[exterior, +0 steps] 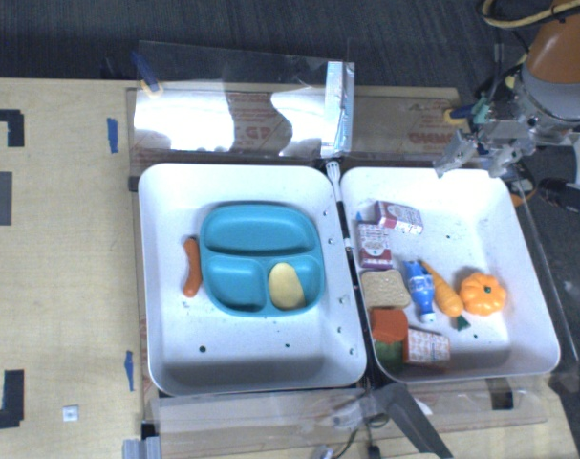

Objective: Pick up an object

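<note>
While you look down on the right bin [533, 285], you find the pickable objects lying along its left and middle: a small carton [397, 218] at the top, a dark red packet [374, 244] below it, a tan cracker-like slab [384, 289], a blue bottle [420, 289], an orange carrot [444, 293] just beside the bottle, an orange pumpkin [483, 294] to the right, and a red-and-green block [389, 334] touching a labelled packet [427, 347] at the bottom. Your gripper [481, 153] hangs over that bin's upper right rim, apart from all of them; whether its jaws are open or closed you cannot tell. Across the divide, the left bin [165, 352] holds a blue divided tray [256, 242] with a yellow lemon [287, 285] in one compartment, and an orange sausage [191, 266] just beside the tray on the table [55, 256].
</note>
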You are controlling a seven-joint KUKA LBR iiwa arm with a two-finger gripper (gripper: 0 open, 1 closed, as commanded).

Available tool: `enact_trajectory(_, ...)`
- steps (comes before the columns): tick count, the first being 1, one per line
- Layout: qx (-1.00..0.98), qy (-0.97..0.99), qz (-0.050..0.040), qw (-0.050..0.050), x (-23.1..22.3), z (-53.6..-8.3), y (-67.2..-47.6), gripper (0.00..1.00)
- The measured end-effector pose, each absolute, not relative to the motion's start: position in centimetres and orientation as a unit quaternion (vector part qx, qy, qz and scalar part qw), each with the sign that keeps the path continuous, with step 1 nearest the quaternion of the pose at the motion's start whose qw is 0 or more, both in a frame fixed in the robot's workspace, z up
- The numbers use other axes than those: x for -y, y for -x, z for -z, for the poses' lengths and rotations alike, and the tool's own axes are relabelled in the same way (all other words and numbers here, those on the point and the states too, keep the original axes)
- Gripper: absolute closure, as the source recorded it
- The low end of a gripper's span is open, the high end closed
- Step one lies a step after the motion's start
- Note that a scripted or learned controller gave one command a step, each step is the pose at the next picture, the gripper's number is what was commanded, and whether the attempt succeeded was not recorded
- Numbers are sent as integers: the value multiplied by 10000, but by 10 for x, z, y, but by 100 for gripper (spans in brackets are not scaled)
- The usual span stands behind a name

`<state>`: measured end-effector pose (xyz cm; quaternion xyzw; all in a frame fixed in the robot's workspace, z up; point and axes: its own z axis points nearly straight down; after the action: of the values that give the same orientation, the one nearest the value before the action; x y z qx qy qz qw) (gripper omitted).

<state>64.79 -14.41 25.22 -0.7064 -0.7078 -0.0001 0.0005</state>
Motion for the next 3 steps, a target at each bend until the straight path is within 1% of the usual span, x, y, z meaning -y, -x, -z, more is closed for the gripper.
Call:
enact_trajectory(1,7101,7041,-26,38,172,-101,-549,0)
enact_trajectory(2,7043,7099,16,-31,151,-87,-531,0)
enact_trajectory(3,7387,6740,9,-30,195,-135,-544,0)
